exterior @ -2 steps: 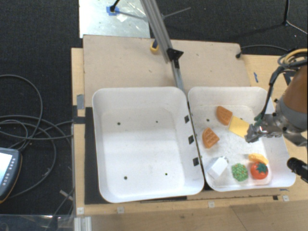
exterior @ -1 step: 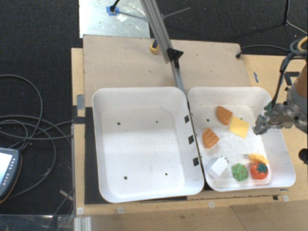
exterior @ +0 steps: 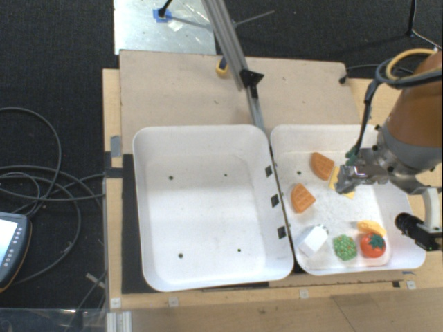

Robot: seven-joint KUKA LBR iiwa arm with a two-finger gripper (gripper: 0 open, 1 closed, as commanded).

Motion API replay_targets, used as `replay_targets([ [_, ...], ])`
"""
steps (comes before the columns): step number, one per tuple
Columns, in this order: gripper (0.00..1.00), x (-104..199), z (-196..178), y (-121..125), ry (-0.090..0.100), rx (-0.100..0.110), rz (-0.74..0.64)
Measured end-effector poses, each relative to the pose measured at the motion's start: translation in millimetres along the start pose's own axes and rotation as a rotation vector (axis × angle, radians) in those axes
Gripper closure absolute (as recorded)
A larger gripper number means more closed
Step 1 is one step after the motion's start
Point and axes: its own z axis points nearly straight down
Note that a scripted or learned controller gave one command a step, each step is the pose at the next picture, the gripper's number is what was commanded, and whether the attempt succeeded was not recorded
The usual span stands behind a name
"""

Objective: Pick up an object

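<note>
yellow piece (exterior: 344, 188) perhaps under fingers (exterior: 344, 178)

Dark carpet floor (exterior: 55, 47) around wooden bench (exterior: 291, 88).

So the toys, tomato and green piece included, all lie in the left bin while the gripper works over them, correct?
Not quite: the camera view shows the toys, tomato and green piece included, in the right bin, where the gripper works over them.
</note>
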Motion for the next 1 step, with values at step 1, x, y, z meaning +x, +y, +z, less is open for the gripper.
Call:
replay_targets([
  [1, 1.00, 54.1, -3.8, 15.6, 0.000, -0.002, -0.001],
])
